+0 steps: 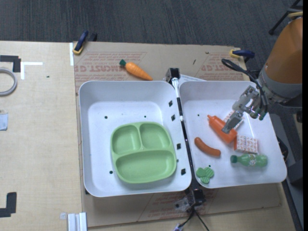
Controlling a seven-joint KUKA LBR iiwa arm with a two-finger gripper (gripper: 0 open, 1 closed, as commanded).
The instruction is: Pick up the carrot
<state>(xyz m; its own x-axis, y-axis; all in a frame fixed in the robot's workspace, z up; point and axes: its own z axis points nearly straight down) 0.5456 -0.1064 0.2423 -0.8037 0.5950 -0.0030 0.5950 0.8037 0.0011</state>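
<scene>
An orange carrot (136,70) with a green top lies on the cardboard behind the left bin (91,129), outside both bins. My gripper (235,122) hangs low inside the right bin (274,172), far to the right of that carrot. It sits right at an orange-red tapered item (220,127) lying on the bin floor. Whether it touches or holds that item cannot be told from here.
The right bin also holds a reddish sausage (207,147), a green bottle (249,160), a pink checked block (246,143) and a green leafy piece (206,174). A green divided plate (143,151) lies in the left bin. Blue clamps (81,42) grip the cardboard's back edge.
</scene>
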